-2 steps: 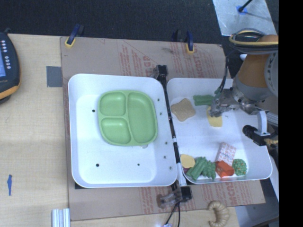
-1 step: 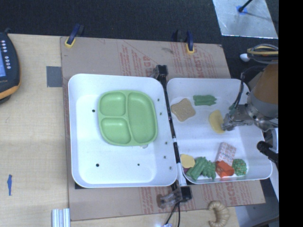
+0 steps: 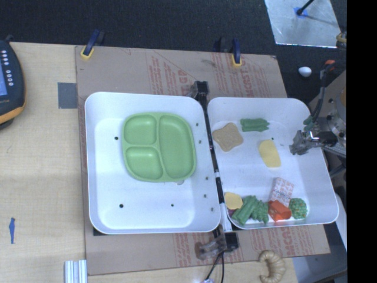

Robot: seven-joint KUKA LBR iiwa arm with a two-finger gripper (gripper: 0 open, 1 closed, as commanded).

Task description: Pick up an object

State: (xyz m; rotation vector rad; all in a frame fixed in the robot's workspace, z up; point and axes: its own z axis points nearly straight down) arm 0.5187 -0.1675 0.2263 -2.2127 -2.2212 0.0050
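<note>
1. A light wooden bench (image 3: 41, 175) is carrying a brown cardboard sheet (image 3: 177, 75), which clamps are pinning down at its far edge; beyond it the floor is lying dark.
2. Two shallow white bins are sitting side by side on the cardboard, touching along their inner walls. Both are smooth, glossy plastic with rounded corners.
3. The left bin (image 3: 106, 199) is holding a pale green divided plate (image 3: 159, 147), matte, rounded, with three compartments.
4. The right bin (image 3: 315, 181) is holding the pickable objects:
   - a tan, rough-textured bread slice (image 3: 227, 137) near the far left;
   - a dark green ridged vegetable (image 3: 254, 124) just beside it;
   - a smooth yellow oblong piece (image 3: 270, 153) at the centre;
   - a pink-and-white speckled block (image 3: 281, 189);
   - a near-edge cluster: a yellow-orange piece (image 3: 233, 201), green pods (image 3: 250, 210), a red piece (image 3: 278, 211) and a knobbly green broccoli floret (image 3: 298, 207).
5. The arm is reaching in from the right, its gripper (image 3: 300, 143) hovering low over the right bin's right wall, well apart from the yellow oblong piece.
6. Whether the pincer is apart or together cannot be told; nothing is showing between it.
</note>
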